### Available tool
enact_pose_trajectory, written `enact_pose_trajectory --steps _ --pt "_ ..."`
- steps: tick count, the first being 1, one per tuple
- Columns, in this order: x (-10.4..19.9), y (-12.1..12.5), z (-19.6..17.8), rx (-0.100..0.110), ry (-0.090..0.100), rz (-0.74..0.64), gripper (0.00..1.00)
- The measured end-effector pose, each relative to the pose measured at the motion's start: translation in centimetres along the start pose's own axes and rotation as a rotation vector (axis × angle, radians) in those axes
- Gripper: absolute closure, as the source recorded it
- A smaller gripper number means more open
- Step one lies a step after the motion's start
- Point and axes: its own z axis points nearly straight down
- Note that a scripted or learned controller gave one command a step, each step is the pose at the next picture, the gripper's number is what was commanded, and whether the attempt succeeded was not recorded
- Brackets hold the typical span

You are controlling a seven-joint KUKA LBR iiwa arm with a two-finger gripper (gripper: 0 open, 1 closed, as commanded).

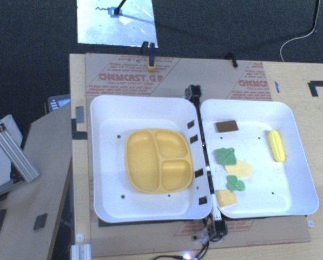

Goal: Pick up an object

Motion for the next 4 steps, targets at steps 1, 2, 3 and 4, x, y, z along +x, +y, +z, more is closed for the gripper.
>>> enact_pose_trajectory --steps 1,2,3,4 --pt "0.1 -2.8 0.2 0.001 0.000 -0.001 1.00" --pt "6.2 -5.4 18.4 0.017 0.007 -0.008 1.00" --pt "4.9 1.4 9.1 -0.012 -0.004 -0.007 1.00" --pt "-0.1 7.4 -0.4 -0.013 -0.006 -0.003 1.00"
